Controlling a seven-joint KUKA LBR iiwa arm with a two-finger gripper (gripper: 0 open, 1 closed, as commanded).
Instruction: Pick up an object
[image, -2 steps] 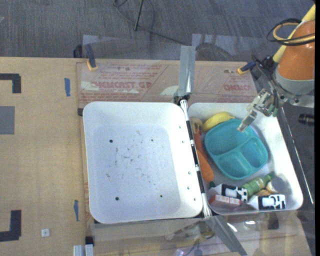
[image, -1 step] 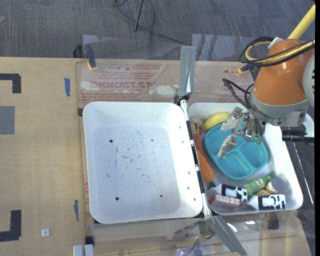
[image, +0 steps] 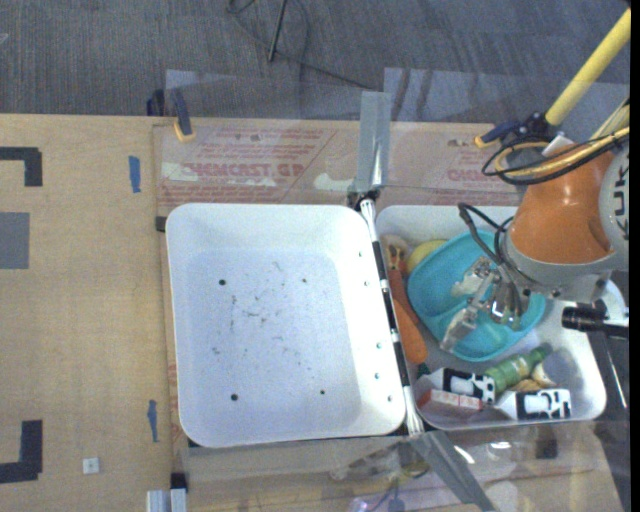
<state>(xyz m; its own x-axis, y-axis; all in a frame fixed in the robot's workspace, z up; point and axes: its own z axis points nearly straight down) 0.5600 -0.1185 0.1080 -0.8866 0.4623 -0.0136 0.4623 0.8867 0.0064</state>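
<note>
My gripper (image: 478, 310) hangs over the right bin (image: 590, 395), directly above a turquoise bowl (image: 445, 285) that lies in the bin's middle. Its metal fingers (image: 465, 318) point down and left toward the bowl's front rim, and nothing shows between them. A yellow object (image: 428, 250) peeks out behind the bowl. An orange stick-like piece (image: 408, 325) lies along the bin's left wall. A green bottle (image: 518, 368) and two black-and-white items (image: 468, 383) (image: 545, 404) rest near the front wall.
The left bin (image: 190, 240) stands beside the right one, its floor speckled with small dark marks. A metal divider post (image: 372, 140) rises behind the gap between the bins. Cables and a yellow rod (image: 590, 65) cross the upper right.
</note>
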